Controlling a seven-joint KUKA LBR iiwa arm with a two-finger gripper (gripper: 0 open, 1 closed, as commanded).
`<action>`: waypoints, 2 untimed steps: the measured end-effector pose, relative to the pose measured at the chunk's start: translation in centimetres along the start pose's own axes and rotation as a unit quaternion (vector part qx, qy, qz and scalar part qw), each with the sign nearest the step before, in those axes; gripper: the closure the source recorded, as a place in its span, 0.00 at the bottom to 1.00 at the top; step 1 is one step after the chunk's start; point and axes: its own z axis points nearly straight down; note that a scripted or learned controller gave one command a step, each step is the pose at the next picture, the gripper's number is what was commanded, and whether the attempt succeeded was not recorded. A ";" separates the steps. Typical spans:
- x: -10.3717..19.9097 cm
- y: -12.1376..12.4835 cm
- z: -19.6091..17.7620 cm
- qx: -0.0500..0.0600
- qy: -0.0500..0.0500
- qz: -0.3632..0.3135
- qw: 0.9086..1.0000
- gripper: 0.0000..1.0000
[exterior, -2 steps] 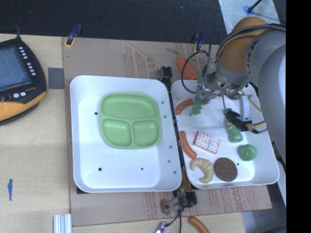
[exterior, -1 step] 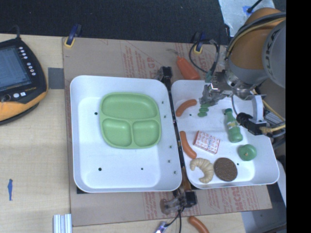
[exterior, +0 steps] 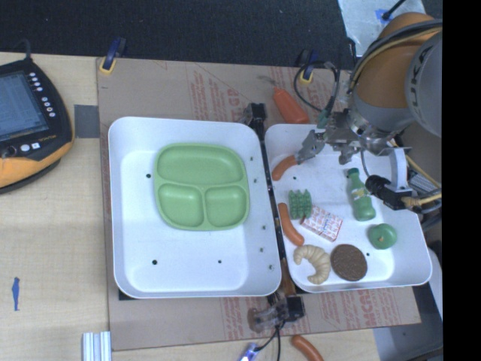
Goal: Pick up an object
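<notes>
Reaching in from rt, pincer (exterior: 328,146) low over rt bin (exterior: 409,269)

A light wooden bench (exterior: 52,239) spreads out to the left of the pincer (exterior: 328,147), overlaid by a sheet of brown cardboard (exterior: 188,89) held by blue and yellow clamps (exterior: 113,54). Beyond the bench, above the pincer, lies dark carpeted floor (exterior: 188,10). Far left rests an orange-edged control pendant (exterior: 26,126). Light is even and soft.
</notes>
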 end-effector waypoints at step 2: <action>-1.5 -4.3 9.1 0.002 -0.001 -0.002 1.000 1.00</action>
